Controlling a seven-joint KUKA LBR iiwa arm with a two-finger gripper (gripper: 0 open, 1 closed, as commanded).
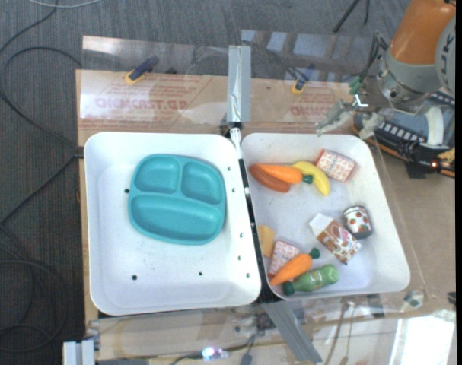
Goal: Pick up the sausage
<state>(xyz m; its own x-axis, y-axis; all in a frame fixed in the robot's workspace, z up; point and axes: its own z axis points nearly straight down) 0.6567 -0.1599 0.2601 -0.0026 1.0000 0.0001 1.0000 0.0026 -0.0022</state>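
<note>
— Grey carpet with loose black cables all round, and a brown cardboard-topped bench carrying two shallow bins. Anyone spot the sausage?

— Yep, it's in the white plastic bin on the view's right, up near the far rim. The orange-red, rounded toy sausage lies crosswise, with one end touching a small yellow toy banana. A little red-and-white checked carton sits just beside the banana.

— And the arm?

— Its grey two-finger gripper hangs over the bench just past that bin's far right corner, well apart from the sausage. Whether the jaws are spread or clenched, can't tell from this angle.

— Anything else?

— An orange toy carrot and a green toy bottle lie touching at the near rim. The other white bin holds a teal divided plate.
</note>
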